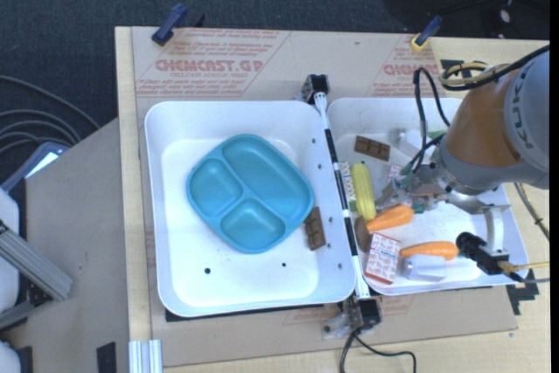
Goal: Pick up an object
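While a blue divided plate (250, 203) is lying in the left bin (175, 275), a brown block (314, 230) is sitting just right of it; further right a yellow corn cob (362, 190) and orange carrot (389, 217) are lying beneath the gripper (417, 184), its grasp impossible to tell.

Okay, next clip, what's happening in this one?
A grey KUKA arm with an orange band reaches in from the right over the right bin, which holds small items: a yellow corn cob, an orange carrot, a brown block and a red-and-white packet. The wrist sits low among them, and nothing is visibly lifted. The left bin holds a blue divided plate and a small brown piece beside it.
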You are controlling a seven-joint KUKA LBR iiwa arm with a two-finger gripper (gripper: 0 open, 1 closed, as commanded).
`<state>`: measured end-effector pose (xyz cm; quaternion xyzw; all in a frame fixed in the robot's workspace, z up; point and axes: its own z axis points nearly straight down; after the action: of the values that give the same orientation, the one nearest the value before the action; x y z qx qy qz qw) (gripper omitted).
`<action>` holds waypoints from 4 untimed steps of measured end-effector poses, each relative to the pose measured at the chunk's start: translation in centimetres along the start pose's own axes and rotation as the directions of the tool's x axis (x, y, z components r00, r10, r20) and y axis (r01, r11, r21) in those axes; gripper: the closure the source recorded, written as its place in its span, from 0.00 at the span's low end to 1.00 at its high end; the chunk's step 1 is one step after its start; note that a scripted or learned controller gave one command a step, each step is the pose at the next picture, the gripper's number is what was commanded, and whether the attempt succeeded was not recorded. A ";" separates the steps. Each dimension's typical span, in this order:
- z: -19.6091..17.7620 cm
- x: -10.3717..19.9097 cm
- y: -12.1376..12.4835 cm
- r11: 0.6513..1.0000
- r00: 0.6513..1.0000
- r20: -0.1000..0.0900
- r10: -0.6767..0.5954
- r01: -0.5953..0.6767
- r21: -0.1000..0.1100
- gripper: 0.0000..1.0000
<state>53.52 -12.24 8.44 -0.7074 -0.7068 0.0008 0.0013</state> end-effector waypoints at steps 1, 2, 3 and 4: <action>-1.0 0.0 0.0 1.000 1.000 0.000 0.000 0.000 -0.001 1.00; -1.0 0.0 0.0 1.000 1.000 0.000 0.000 0.000 -0.001 0.00; -0.3 1.0 7.2 1.000 1.000 0.008 0.002 -0.001 -0.010 0.00; 0.2 2.2 12.5 1.000 1.000 0.002 0.007 -0.007 0.026 0.00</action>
<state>66.06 -10.08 8.22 -0.7097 -0.7043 0.0105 0.0098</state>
